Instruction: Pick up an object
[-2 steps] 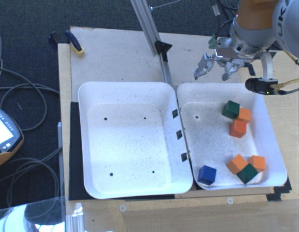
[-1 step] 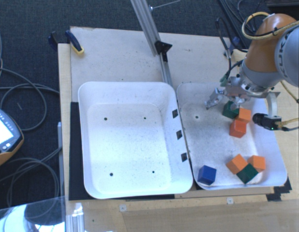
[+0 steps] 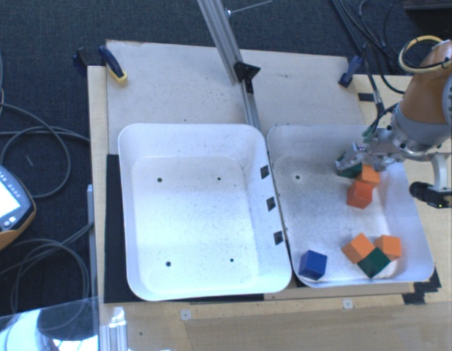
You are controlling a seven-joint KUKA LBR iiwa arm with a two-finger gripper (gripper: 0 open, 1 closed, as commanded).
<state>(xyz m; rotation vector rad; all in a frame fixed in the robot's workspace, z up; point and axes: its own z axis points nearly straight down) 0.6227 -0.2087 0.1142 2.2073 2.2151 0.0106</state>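
Note:
In the right bin [image 3: 306,146], my gripper [image 3: 360,161] hangs low over the upper middle of the floor, on the grey arm with the orange band [image 3: 425,93]. Directly under and just in front of it lie a small orange block [image 3: 371,174] and a red-orange block [image 3: 360,195]. A dark green piece [image 3: 349,171] sits at the gripper's left side, touching or nearly touching it. Whether anything is held cannot be made out. Near the bin's front edge rest a blue cube [image 3: 312,264], two orange blocks [image 3: 357,247] [image 3: 390,246] and a green block [image 3: 373,263].
The left bin [image 3: 125,145] stands beside the right one, with black clips [image 3: 270,203] along the shared wall. A slanted metal bar [image 3: 219,28] rises from the back of the bench. Cables lie on the dark floor at left and top right.

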